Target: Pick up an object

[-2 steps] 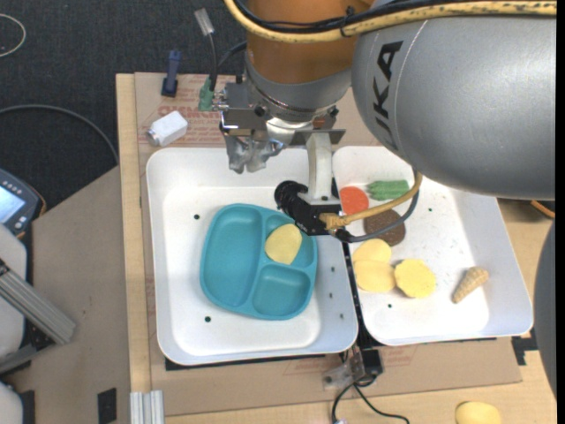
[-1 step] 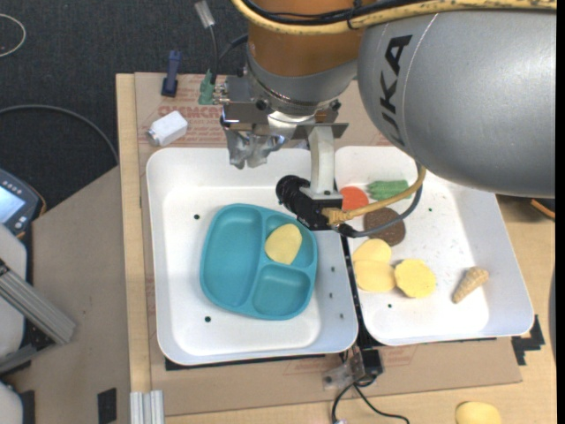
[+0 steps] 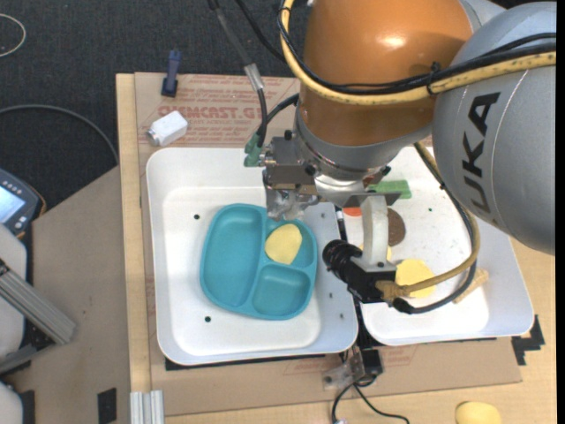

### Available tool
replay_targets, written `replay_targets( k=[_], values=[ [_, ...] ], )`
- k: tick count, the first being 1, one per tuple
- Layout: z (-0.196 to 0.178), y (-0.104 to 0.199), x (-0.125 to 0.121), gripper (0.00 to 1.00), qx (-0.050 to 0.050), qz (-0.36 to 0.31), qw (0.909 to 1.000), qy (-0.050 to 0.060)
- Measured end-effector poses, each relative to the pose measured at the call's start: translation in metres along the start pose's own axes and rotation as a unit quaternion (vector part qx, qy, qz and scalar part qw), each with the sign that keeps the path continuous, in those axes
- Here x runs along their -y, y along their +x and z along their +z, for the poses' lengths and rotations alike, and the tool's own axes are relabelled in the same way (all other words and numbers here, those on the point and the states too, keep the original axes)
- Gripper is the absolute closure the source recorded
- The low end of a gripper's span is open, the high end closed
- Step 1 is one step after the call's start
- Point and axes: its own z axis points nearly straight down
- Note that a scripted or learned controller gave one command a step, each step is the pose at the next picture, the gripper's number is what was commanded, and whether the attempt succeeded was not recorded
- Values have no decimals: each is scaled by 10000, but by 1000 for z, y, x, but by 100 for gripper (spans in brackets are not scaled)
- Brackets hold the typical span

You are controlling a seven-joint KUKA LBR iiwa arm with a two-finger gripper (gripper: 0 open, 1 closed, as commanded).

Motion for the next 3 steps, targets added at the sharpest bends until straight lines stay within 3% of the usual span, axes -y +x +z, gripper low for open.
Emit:
replay_targets(
  k=[1,2,3],
  values=[
    [-10,3,-3,100,-4,-20,10000,-28],
    [23,-57,-73,100,12,28,10000,-35],
    [129,-40,-66,100,9,-13,10000,27]
  ],
)
